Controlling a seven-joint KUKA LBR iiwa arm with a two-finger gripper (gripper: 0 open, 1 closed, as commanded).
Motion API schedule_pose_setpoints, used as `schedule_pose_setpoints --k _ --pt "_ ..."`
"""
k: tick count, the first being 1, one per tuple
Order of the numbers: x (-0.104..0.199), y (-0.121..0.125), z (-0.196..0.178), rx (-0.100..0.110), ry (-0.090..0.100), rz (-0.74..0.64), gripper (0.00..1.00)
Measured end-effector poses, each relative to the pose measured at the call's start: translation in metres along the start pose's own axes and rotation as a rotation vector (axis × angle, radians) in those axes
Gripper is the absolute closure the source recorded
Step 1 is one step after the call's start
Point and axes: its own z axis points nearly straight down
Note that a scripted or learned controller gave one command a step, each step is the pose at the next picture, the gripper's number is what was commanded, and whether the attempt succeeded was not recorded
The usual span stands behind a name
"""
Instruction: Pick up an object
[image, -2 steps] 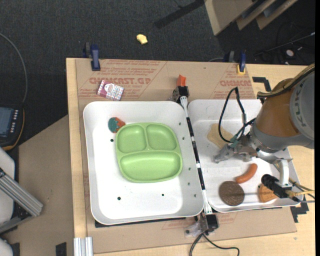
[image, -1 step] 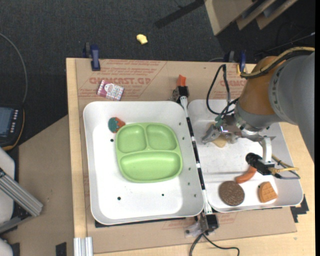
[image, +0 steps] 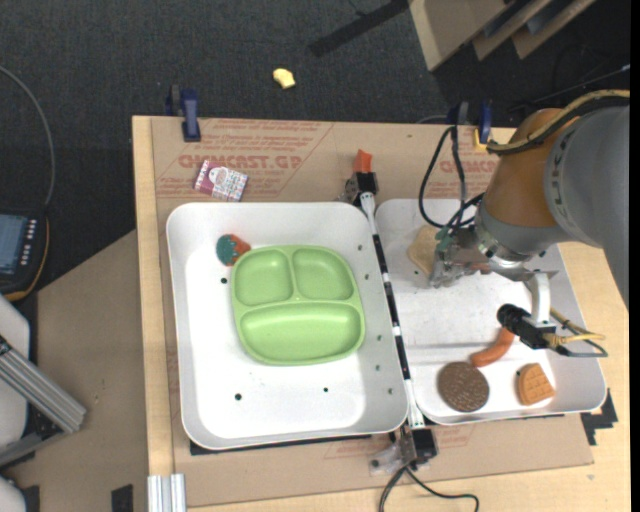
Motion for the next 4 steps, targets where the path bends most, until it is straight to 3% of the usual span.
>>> schedule_pose_setpoints --k 1,2,3,4 --pt "-0.086 -0.005 -0.107 -0.009 -0.008 0.007 1.0" --pt "-0.029 0.029 -0.081 0.0 0.002 -0.005 1.0" --pt "-0.032 0.028 -0.082 0.001 0.0 0.0 0.0" --pt "0.007 0.016 0.006 0.012 0.005 -0.002 0.0"
